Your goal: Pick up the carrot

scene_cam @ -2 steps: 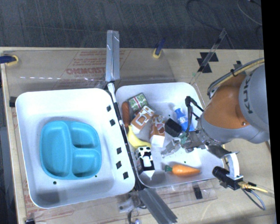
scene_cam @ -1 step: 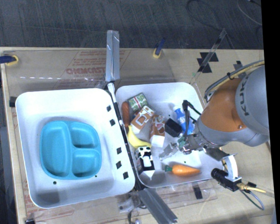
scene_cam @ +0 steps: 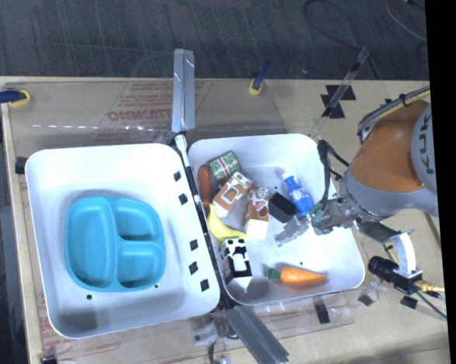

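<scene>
- Lying near the front wall of the right bin (scene_cam: 352, 281), the one carrot (scene_cam: 301, 275) has its long axis running roughly left-right, just slightly tilted
- green stem end points left toward the black-and-white box (scene_cam: 236, 260), tapered orange tip points right toward the bin's front right corner
- gripper (scene_cam: 292, 229) hangs over the middle of the right bin, above and apart from the carrot, with nothing between its fingers that I can make out; honestly can't tell if they're spread or closed, too blurry down there
- count-wise: two white bins side by side, one carrot, one blue bottle (scene_cam: 297, 195) next to the gripper, one banana (scene_cam: 218, 226) along the divider
- also a pile of small food boxes (scene_cam: 234, 191) at the back left of the right bin, can't get an exact count on those
- left bin (scene_cam: 49, 178) has one light blue divided tray (scene_cam: 114, 243) with three compartments, sitting flat
</scene>
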Controlling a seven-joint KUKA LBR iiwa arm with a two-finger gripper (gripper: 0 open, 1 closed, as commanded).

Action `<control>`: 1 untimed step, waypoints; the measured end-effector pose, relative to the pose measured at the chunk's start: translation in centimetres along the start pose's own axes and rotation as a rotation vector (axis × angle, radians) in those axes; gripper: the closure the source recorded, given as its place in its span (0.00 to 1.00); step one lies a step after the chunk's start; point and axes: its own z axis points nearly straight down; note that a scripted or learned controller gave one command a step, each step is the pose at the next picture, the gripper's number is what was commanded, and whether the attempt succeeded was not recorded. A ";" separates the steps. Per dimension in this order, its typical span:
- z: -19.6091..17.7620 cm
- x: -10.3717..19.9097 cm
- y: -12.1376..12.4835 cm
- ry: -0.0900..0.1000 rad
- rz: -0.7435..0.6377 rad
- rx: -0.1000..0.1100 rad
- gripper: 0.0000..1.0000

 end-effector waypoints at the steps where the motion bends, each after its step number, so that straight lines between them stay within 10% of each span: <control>1: 4.5 0.1 0.0 0.002 -0.428 0.002 0.00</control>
